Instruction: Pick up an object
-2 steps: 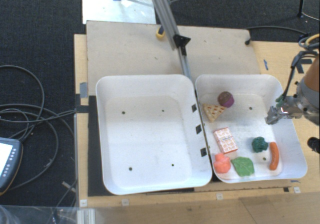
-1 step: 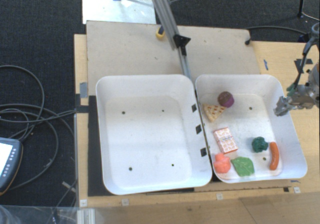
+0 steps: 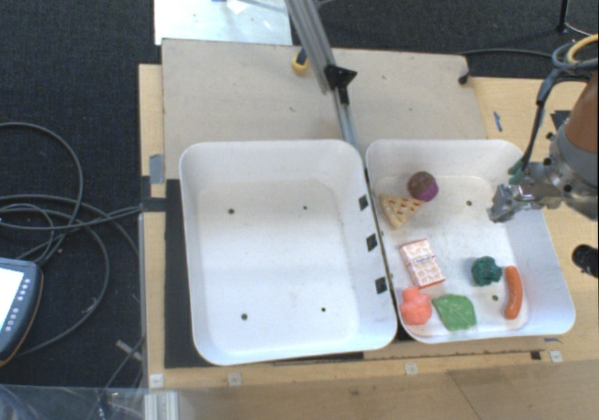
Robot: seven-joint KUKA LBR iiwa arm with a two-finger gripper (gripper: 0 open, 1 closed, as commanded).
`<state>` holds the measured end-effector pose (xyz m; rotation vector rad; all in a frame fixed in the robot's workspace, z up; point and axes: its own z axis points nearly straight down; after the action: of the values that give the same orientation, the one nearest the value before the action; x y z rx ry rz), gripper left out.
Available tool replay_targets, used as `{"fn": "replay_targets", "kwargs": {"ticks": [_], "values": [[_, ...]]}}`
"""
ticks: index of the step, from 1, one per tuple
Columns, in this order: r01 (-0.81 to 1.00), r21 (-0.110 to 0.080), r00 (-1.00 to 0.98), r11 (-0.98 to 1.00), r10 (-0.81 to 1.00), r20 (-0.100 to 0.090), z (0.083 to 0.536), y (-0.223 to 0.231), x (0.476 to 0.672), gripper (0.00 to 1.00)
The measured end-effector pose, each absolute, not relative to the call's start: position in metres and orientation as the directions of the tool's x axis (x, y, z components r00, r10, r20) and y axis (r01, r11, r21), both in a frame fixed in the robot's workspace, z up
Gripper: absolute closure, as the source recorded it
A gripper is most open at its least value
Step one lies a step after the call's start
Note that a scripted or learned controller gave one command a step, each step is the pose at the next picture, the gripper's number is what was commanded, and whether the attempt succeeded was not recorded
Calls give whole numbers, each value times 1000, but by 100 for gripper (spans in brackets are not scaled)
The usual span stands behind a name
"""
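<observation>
- Two shallow white bins with rounded corners and smooth, plastic-looking walls sit side by side on a pale bench [image 3: 243, 91]. The left bin [image 3: 201, 222] shows four small dark dots on its floor; the right bin [image 3: 547, 301] holds six small objects.
- The grey arm [image 3: 580, 142] comes in at the right, largely cut off by the edge.
- Its gripper [image 3: 499, 210] is a metallic tip over the right bin's upper right part, apart from every object; too small to tell how it stands.
- One pink-and-white waffle-patterned block [image 3: 422, 263] lies mid-bin.
- One tan wedge [image 3: 400, 210] touches one dark purple ball [image 3: 423, 186].
- One green leaf-like piece [image 3: 455, 312] lies beside one orange-red rounded lump [image 3: 416, 306].
- One orange sausage shape [image 3: 512, 292] lies just beside one dark green knobbly lump [image 3: 485, 270].
</observation>
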<state>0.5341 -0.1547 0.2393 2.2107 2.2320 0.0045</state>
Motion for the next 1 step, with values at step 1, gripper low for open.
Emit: {"fn": "replay_targets", "kwargs": {"ticks": [1], "values": [[1000, 2, -11, 11, 1000, 2, 246, -109, 531, 100]]}}
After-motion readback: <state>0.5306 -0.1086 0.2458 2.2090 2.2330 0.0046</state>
